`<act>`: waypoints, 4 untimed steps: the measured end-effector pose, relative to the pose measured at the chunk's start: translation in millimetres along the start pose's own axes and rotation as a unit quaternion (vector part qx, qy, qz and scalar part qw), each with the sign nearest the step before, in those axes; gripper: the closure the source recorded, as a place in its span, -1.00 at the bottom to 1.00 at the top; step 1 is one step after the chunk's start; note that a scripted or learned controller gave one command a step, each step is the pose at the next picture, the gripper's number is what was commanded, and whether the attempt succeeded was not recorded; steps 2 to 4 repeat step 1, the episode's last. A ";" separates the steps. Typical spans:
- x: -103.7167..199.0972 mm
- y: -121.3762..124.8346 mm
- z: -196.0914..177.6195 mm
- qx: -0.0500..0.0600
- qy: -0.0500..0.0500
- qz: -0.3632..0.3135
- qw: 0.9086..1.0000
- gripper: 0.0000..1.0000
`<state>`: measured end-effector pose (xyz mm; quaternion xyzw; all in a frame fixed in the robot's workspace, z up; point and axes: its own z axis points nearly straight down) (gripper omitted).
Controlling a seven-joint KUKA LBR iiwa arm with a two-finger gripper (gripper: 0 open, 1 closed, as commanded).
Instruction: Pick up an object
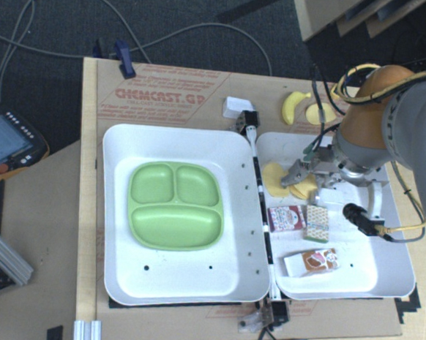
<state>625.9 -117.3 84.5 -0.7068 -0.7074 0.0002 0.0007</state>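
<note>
You saw the gripper low over the right bin, near that bin's left wall and toward its far edge. Whether its jaws were spread or pressed together could not be told from this view, so nothing could be counted as held.

Directly under the gripper lay one pale yellow piece, flat on the bin floor beside the left wall; the gripper overlapped its right side, and contact could not be confirmed.

Toward the near edge from that piece, you had three small packets in the right bin:
1. One red-and-white packet, just beside the left wall.
2. One greenish speckled packet, touching or just beside the red-and-white packet on its right.
3. One white packet with a red picture, nearer the near edge, apart from the other two.

One black cylindrical part of the arm, with a yellow cable, hung over the middle of the right bin.

The left bin carried one green divided tray with three compartments, set at its centre.

Outside the bins, one yellow banana-shaped item lay on the bench board beyond the right bin's far edge. One arm reached in from the right.
</note>
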 end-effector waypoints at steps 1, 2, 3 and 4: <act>0.0 0.5 -10.4 -0.001 0.000 0.000 1.000 1.00; 0.0 0.5 -10.4 -0.001 0.000 0.000 1.000 1.00; 0.0 0.5 -10.4 -0.001 0.000 0.000 1.000 1.00; 0.0 0.5 -10.4 -0.001 0.000 0.000 1.000 1.00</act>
